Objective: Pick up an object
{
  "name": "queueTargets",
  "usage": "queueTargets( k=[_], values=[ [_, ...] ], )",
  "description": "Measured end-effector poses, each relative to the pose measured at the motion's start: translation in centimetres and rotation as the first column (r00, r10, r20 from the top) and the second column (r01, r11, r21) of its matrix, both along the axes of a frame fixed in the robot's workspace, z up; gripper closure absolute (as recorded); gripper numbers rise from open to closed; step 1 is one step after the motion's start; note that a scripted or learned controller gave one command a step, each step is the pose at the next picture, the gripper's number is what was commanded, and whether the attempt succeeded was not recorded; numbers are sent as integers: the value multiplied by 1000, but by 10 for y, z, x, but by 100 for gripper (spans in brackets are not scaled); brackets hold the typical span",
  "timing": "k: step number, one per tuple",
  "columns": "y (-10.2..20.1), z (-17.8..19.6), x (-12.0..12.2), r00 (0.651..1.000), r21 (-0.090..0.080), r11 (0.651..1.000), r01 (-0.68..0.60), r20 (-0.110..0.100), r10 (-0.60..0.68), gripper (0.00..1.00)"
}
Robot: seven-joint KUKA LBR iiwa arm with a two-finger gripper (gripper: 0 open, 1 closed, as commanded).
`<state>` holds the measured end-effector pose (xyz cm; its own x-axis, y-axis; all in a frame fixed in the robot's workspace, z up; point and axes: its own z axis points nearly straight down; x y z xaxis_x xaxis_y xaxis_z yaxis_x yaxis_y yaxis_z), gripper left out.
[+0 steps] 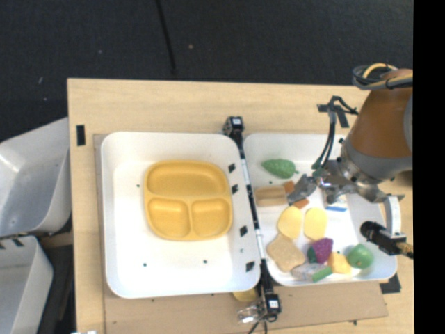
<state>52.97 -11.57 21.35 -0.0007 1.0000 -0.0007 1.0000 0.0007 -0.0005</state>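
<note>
Pale wood bench [174,103]; glossy yellow three-compartment tray [188,199] in left bin [118,256]; end effector [309,186] finger state unclear.

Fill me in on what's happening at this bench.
A grey and orange arm reaches in from the right, its gripper low over the right bin, which holds toy food such as a green leaf and purple grapes. Nothing is visibly held. The left bin holds a yellow divided tray.
</note>
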Motion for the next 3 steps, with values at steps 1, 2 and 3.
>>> queueTargets(
  k=[1,2,3],
  values=[
    [20,-77,-43,1000,3,1000,1,-8,-1,0],
    [18,-62,-39,1000,0,1000,11,5,-11,100],
    [96,-10,-38,1000,3,1000,-9,7,9,100]
  ],
)
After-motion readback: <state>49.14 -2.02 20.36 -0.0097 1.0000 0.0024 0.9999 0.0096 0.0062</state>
